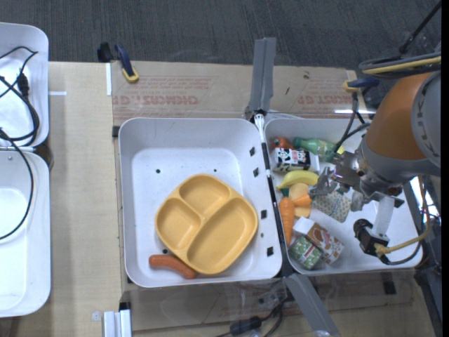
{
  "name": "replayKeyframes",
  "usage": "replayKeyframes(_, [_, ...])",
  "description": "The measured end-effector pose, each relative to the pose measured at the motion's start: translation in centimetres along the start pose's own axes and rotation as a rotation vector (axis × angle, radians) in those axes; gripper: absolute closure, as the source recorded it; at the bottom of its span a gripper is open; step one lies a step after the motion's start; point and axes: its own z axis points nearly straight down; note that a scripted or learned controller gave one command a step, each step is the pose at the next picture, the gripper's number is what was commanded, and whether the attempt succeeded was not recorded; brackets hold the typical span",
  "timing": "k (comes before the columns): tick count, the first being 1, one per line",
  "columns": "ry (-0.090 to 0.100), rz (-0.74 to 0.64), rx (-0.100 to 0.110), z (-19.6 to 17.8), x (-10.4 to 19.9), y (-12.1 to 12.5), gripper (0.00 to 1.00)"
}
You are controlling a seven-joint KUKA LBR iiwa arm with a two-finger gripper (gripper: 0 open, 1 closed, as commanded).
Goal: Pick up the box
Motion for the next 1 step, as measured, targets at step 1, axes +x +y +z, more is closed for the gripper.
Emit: replayKeyframes(1, [-0.001, 0.073, 0.001, -1.06, -4.65, 5.3, 1.0])
